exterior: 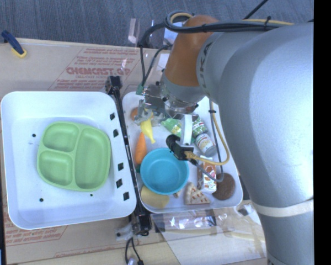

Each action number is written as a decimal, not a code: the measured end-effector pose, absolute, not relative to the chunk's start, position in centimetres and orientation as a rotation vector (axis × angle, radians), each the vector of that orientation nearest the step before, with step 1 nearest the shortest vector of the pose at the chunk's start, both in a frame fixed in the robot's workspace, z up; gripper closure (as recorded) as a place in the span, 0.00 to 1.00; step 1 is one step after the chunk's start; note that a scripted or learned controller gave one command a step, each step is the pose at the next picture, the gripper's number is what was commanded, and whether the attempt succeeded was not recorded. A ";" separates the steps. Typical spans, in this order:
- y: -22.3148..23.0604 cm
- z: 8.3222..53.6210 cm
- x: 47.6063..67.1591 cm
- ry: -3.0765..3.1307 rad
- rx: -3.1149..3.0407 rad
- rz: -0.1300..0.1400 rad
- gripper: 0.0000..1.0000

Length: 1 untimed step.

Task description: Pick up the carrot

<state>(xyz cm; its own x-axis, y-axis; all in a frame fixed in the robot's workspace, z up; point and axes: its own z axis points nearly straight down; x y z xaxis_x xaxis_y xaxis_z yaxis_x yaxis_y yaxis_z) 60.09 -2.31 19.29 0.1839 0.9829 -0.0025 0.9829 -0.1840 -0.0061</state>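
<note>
The carrot (pixel 140 147) is a small orange piece lying along the left wall of the right bin (pixel 238 195), just left of a blue bowl (pixel 164 171). My gripper (pixel 147 107) hangs over the upper left part of that bin, above and slightly behind the carrot. A yellow toy (pixel 148 129) lies between the two. The wrist and the orange band (pixel 185 54) hide much of the bin's far end. I see nothing clearly held.
The right bin is crowded: a small bottle (pixel 202 137), a green packet (pixel 174 125), a pizza slice (pixel 195 195), a brown cookie (pixel 225 187) and a pale yellow lump (pixel 154 197). In the left bin (pixel 22 203) lies a green divided plate (pixel 74 155).
</note>
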 end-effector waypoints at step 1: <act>5.8 22.2 58.7 -1.448 -2.780 0.015 1.00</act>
<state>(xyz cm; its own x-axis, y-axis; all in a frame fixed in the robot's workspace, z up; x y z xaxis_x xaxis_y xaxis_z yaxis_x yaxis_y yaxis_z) 58.68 5.83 22.16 0.5731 0.8195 -0.0051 0.8194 -0.5731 -0.0103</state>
